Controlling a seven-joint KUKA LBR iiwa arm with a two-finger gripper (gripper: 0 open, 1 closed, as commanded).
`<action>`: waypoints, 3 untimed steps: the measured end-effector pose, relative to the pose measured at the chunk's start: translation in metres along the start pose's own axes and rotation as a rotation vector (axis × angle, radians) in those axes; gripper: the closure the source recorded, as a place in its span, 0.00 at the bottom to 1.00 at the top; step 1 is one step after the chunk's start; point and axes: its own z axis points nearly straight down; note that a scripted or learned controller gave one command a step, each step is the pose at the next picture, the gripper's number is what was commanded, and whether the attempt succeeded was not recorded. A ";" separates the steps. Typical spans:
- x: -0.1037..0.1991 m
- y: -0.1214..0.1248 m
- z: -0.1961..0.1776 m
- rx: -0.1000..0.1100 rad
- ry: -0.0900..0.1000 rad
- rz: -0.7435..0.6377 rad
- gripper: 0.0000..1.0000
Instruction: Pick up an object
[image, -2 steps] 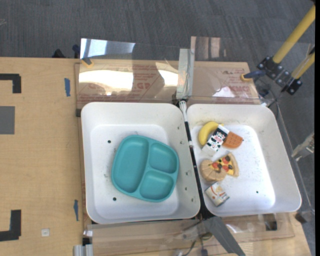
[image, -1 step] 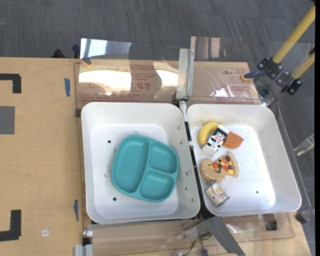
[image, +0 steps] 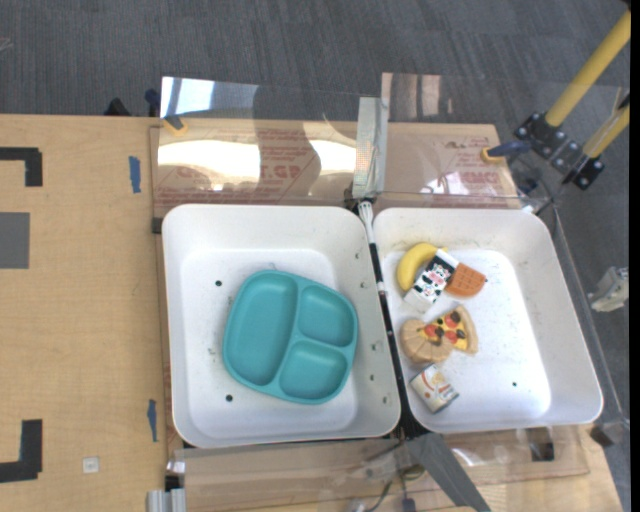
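The left bin (image: 190, 330) holds a teal divided plate (image: 290, 337). In the right bin (image: 540, 330) lie a pizza slice (image: 440, 335), banana (image: 414, 264), cow-print carton (image: 433, 278), orange waffle (image: 466, 281) and small box (image: 435, 387), clustered at its left side.

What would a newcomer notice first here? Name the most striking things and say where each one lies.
The teal divided plate stands out first, lying alone in the left bin. Next comes the cluster of small toy foods along the left side of the right bin: a yellow banana touching a black-and-white carton, an orange waffle, a pizza slice below them, and a small box nearest the front.
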 end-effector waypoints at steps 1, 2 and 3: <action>0.000 0.000 0.010 0.003 0.001 0.316 1.00; 0.011 0.000 0.031 0.006 0.002 0.726 1.00; 0.007 0.000 0.001 0.000 0.000 0.788 1.00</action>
